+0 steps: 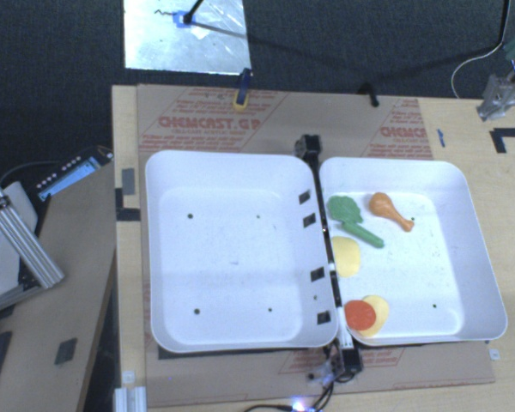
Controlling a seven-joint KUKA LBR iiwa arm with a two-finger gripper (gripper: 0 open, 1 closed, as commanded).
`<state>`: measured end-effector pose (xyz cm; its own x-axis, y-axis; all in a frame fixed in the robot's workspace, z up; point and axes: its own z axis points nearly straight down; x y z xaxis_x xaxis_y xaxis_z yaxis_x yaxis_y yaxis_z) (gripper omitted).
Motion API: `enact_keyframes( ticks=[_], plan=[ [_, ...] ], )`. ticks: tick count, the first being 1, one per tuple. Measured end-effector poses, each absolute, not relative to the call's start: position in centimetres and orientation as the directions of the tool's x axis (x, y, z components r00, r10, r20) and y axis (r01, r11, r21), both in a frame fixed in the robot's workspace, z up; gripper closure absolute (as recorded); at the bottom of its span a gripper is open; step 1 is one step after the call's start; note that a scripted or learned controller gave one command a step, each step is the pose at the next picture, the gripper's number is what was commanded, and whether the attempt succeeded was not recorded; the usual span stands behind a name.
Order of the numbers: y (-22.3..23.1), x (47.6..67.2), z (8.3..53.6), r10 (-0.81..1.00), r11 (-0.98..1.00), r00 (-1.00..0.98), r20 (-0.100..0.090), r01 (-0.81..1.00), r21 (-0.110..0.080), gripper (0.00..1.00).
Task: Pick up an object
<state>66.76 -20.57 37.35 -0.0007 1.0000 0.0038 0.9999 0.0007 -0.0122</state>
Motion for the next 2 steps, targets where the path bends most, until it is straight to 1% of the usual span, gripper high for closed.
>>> enact_keyframes(
  ticks=[1,2],
  plan=[
    [-20.1,65.7,54.2,1.0,0.006,-0.005,-0.008,1.0,0.021,1.0],
    [-20.6,66.9,53.6,1.0,0.005,-0.005,-0.002,1.0,0.004,1.0]
  ],
)
